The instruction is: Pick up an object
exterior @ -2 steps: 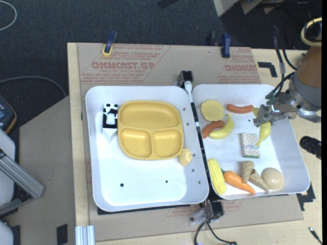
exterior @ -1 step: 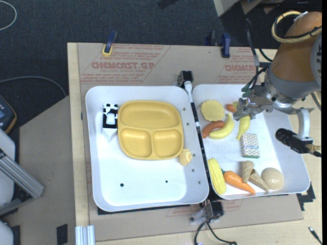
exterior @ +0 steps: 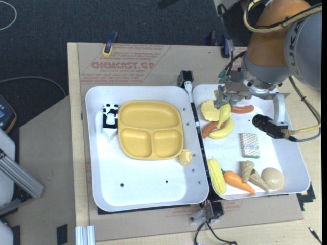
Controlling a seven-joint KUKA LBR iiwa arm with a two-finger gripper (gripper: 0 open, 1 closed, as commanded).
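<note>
Camera view: gripper [exterior: 225,102], finger state indiscernible, lowered onto banana [exterior: 223,122] directly beneath it amid toy food in right bin [exterior: 301,160]; approach step; judged next: close, then lift.

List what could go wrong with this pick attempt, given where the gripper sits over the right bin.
The gripper hangs over a tight cluster: banana, a yellow piece and sausages. It might catch two items or nudge them aside. The cluster lies close to the right bin's left wall, so a finger could hit the rim. The banana's curved skin may slip out.
</note>
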